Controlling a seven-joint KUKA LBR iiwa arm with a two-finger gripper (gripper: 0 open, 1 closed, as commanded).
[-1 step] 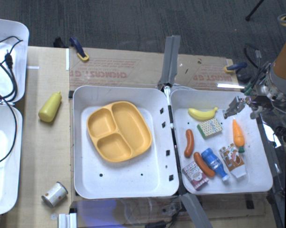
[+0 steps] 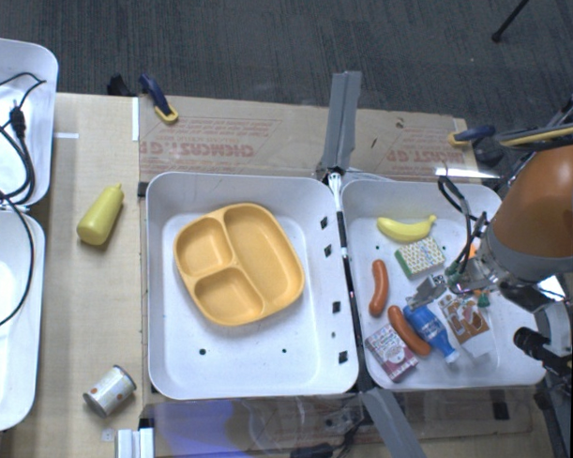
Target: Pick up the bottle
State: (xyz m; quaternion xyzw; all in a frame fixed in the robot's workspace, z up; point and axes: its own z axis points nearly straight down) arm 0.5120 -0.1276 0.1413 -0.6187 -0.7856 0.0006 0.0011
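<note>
Nearest the viewer, on the bare bench left of the bins, a small tin can [image 2: 109, 389] lies on its side. In the near part of the right bin [image 2: 360, 228], a pink packet [image 2: 388, 350] rests by the near-left corner.

Just beyond it is the blue bottle [image 2: 431, 331], lying flat and slanted, with its pale cap end pointing toward the near right. A red sausage [image 2: 408, 331] lies along the bottle's left side, touching it or nearly so. A brown packet [image 2: 464, 321] sits just to its right.

The gripper [image 2: 432, 294] hangs just beyond the bottle's far end, low over the clutter. Whether it is wide or narrow cannot be told, and nothing is seen held in it.

Judged from its look, the bottle is small, light, smooth plastic, stiff enough to squeeze but likely to roll or slip. The best hold is probably across the middle of its body, at right angles to its length. The sausage leaves little room on that side.

Farther back in this bin lie a second sausage [image 2: 379, 287], a speckled sponge [image 2: 421, 257] and a banana [image 2: 405, 227]. The left bin [image 2: 263, 363] holds a yellow divided plate [image 2: 238, 262]. A yellow squeeze bottle [image 2: 100, 215] lies on the bench well to the left, well apart from the arm.
</note>
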